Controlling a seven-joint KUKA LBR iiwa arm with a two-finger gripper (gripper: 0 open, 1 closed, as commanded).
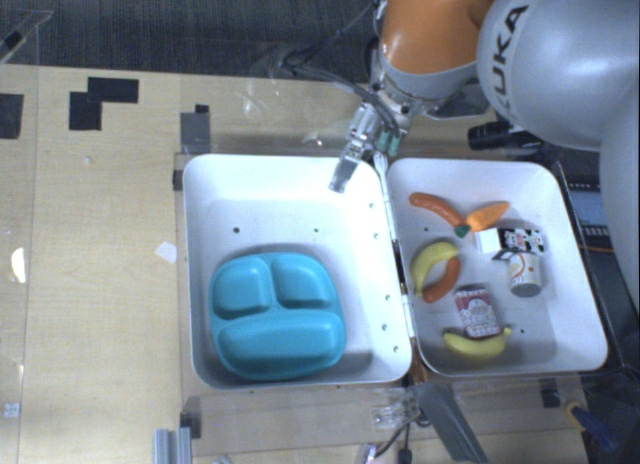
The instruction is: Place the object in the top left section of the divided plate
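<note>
Glossy turquoise plastic divided plate (277,315), rounded-square, two small sections at its top and one long section below, sits low in the left shallow white bin (200,212), lower-centre of frame. Right shallow white bin (570,252) holds the loose items: orange plastic carrot (487,215) and reddish-orange sausage shape (436,206) touching in a V near its top, yellow banana (432,259) curved against a second reddish sausage (443,279) at mid-left, small white box with dark print (519,241) beside a short white cylinder can (525,273) on the right, red-and-white labelled can (475,311) just above another yellow banana (476,343) at the bottom. None of these is on the plate. Metallic grey tool (345,174) hangs upper-centre over the back rim of the left bin by the divide between bins, tilted; cannot tell its opening, nothing seen held. Smooth grey arm with orange band (435,7) fills upper right. Pale wooden bench (90,282) has black square marks (100,100) upper left.
</note>
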